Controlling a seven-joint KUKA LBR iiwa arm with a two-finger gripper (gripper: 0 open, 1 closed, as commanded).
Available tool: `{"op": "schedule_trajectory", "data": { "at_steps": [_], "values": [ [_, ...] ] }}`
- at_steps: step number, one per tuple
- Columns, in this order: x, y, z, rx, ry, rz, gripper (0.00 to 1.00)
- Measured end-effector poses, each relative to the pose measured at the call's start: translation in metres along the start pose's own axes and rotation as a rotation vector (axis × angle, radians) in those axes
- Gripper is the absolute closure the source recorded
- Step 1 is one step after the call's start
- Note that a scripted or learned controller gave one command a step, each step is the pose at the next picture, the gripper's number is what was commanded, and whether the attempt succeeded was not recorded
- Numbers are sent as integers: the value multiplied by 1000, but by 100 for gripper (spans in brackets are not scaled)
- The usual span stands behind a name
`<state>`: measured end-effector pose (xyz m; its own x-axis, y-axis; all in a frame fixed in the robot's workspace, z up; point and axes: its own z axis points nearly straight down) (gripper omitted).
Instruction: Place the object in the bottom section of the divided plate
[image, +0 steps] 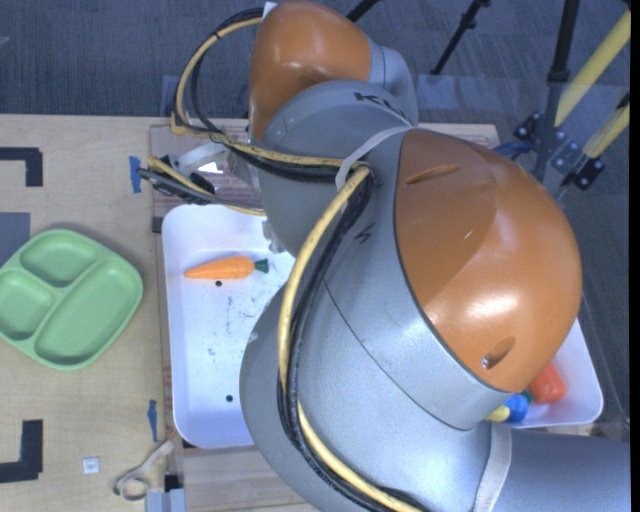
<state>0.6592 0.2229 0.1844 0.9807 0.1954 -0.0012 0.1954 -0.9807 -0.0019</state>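
Note:
An orange toy carrot (220, 268) with a small green top lies in the upper part of the white bin (200, 390), pointing left. The green divided plate (68, 297) rests on the wooden bench to the left of the bin, with two small sections at its upper left and one large section at its lower right. The big grey and orange arm (420, 300) covers most of the bin area. Its wrist reaches down just right of the carrot, and the arm's own body hides the gripper end.
A red-orange object (548, 384) and a small blue and yellow piece (512, 407) peek out under the arm at the bin's right edge. Cables (180, 178) and blue tape lie above the bin. Black tape marks sit on the bench at the left.

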Motion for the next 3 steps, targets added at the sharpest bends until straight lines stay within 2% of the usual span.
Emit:
{"op": "schedule_trajectory", "data": {
  "at_steps": [1,3],
  "values": [
    [0,0,0,-1,1,-1,0],
    [0,0,0,-1,1,-1,0]
  ]
}}
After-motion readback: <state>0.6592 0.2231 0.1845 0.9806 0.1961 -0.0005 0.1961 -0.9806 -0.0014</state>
